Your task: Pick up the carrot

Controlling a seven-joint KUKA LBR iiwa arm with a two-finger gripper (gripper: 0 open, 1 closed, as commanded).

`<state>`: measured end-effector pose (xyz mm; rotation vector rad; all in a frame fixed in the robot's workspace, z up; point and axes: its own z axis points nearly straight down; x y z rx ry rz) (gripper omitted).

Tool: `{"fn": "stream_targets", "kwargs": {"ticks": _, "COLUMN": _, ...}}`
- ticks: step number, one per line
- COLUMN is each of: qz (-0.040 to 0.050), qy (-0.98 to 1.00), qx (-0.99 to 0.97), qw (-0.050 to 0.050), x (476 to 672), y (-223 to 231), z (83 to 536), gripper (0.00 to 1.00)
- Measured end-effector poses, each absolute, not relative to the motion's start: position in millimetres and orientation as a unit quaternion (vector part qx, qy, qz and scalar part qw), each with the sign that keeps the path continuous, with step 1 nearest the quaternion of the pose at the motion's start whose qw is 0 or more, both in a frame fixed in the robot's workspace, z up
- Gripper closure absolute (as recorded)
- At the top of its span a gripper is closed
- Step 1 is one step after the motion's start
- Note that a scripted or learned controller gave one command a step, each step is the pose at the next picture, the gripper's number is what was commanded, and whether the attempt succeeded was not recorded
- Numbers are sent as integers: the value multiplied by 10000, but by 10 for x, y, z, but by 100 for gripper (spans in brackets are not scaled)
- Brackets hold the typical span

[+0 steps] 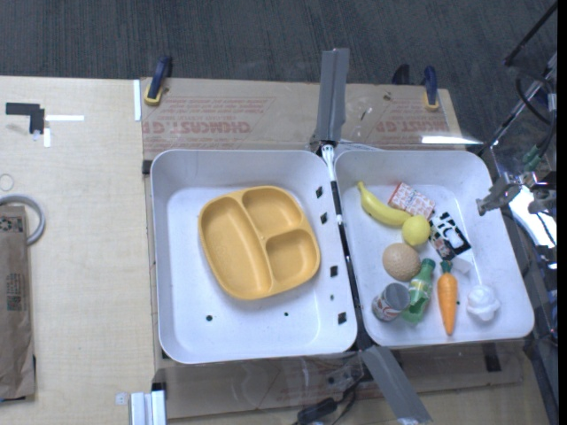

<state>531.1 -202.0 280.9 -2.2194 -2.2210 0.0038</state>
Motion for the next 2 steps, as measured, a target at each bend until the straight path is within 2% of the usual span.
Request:
{"fn": "stream_targets", "kwargs": {"ticks": 1, "qz": 6, "qy": -7558, "qx": -6548, "qw": 9, "x": 4776, "y": -2137, "z": 2138, "gripper": 0}}
{"fn": "stream_targets", "kwargs": {"ticks": 2, "qz": 0, "qy": -8466, "qx": -5322, "qw": 7, "x": 4775, "y": -1851, "z": 1084, "gripper": 0}}
